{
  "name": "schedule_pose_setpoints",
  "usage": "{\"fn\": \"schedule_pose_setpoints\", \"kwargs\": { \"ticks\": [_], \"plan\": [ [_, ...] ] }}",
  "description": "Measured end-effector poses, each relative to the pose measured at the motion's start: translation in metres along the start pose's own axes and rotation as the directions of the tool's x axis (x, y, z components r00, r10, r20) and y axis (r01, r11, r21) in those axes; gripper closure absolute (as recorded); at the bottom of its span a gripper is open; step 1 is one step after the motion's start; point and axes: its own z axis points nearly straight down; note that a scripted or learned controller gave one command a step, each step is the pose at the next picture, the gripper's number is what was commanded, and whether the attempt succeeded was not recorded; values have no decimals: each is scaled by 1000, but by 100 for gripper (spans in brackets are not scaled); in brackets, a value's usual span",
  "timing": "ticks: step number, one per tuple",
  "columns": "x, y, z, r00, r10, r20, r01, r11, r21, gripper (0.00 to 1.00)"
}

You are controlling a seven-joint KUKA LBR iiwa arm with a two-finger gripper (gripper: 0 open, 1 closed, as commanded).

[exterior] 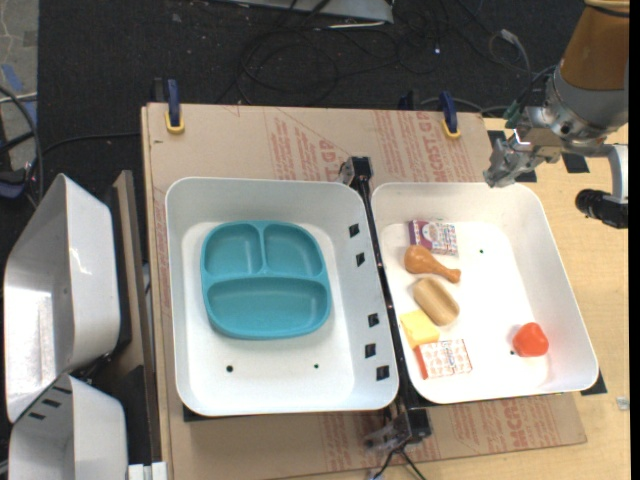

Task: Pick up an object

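The red-and-white carton (443, 358) lies nearest me in the right bin (560, 288); the drumstick (430, 263), long axis 10-to-4, sits at 7 o'clock from my gripper (505, 171), whose state I cannot tell.

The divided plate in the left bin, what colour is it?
Teal blue: the divided plate shows plainly in the camera view, lying in the left bin.
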Motion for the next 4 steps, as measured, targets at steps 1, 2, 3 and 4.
{"fn": "schedule_pose_setpoints", "kwargs": {
  "ticks": [1,2,3,4],
  "plan": [
    [54,-12,-4,1000,-2,-3,2,1000,6,100],
    [99,-15,8,1000,-2,-3,2,1000,8,100],
    [152,-34,9,1000,-3,-3,3,1000,9,100],
    [205,-48,26,1000,-3,-3,3,1000,10,100]
  ]
}}
